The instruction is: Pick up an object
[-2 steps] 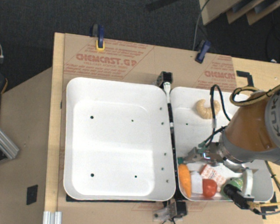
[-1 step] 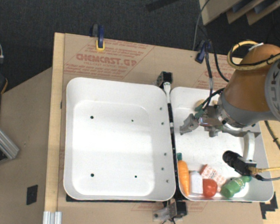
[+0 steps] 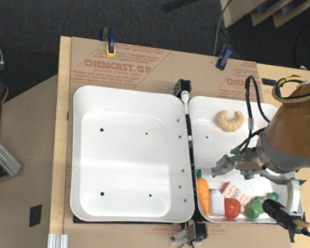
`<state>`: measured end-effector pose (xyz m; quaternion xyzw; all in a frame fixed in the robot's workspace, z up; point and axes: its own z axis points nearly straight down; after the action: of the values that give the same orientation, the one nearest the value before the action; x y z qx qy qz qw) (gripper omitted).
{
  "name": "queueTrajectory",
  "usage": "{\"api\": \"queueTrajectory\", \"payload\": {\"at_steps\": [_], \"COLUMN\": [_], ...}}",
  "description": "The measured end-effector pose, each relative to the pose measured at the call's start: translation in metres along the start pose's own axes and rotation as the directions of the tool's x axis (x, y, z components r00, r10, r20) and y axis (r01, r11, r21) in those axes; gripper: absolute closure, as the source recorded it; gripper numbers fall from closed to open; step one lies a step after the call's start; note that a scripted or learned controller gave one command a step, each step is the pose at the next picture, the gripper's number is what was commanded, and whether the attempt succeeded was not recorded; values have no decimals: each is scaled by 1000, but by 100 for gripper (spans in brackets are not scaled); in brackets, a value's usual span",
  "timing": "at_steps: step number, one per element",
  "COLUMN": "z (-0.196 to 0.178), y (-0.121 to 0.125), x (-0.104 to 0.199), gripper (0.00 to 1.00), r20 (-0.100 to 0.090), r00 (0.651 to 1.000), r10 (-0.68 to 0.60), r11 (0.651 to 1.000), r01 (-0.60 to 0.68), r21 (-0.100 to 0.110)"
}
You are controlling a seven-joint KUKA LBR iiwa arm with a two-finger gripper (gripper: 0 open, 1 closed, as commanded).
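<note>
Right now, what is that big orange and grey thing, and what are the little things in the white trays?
That big thing is a robot arm. It reaches in from the right side of the picture. The camera sits up above the bench and looks down at a slant. At the arm's end is its gripper, the part that grabs things; I can't tell whether it has anything. On the bench lie two shallow white trays. The left tray has small dark dots on its floor. In the right tray there is a toy croissant near the top, and at the bottom a carrot, something red like a tomato and something green. The robot's job is to pick one up.
</note>
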<state>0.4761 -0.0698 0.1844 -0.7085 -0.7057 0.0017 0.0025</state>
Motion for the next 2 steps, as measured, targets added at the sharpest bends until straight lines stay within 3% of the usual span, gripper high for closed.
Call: {"api": "queueTrajectory", "payload": {"at_steps": [1,2], "z": [-34,2], "y": [4,2], "x": [40,76], "gripper": [0,0], "r20": [1,-1], "r00": [1000,1000], "r10": [-9,-7], "r11": [1000,1000], "r01": [9,7], "r21": [-11,0]}}
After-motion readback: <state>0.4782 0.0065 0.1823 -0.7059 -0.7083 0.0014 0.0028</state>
